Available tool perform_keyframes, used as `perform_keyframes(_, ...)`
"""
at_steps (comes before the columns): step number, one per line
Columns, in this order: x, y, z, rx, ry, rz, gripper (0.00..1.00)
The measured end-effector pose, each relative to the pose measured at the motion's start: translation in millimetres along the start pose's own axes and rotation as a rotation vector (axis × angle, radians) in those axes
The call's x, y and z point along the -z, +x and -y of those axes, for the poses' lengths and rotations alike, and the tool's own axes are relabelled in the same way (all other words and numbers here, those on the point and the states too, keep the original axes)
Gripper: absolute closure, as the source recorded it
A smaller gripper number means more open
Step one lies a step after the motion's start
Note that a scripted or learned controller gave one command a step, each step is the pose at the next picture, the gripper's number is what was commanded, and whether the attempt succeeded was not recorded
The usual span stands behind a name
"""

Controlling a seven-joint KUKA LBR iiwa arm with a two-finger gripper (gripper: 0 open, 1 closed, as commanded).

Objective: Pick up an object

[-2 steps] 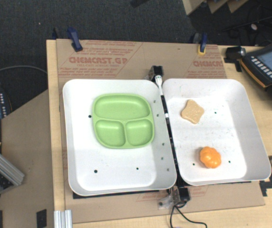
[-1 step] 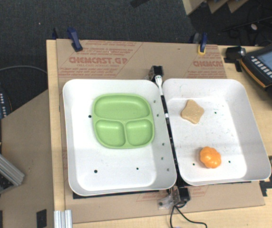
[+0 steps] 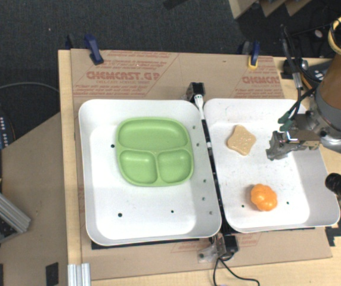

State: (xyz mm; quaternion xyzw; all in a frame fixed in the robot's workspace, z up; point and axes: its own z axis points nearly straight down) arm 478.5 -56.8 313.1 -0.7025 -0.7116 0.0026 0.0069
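While the jaws [image 3: 276,149] hover, a tan piece [image 3: 241,140] lies just beside them.

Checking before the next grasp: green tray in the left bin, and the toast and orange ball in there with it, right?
Not quite. The green tray is in the left bin, but the toast and orange ball lie in the right bin, as the camera view shows.

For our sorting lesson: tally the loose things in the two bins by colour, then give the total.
Green: 1, tray
Tan: 1, toast
Orange: 1, fruit
Total: 3
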Motion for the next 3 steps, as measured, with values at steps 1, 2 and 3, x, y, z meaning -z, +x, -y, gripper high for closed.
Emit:
perform_keyframes(1,160,-45,1,-0.015,-0.035,0.011,1.0)
perform_keyframes(2,194,-101,3,-0.018,-0.022,0.011,1.0)
perform_keyframes(3,199,-154,4,-0.018,-0.018,0.011,1.0)
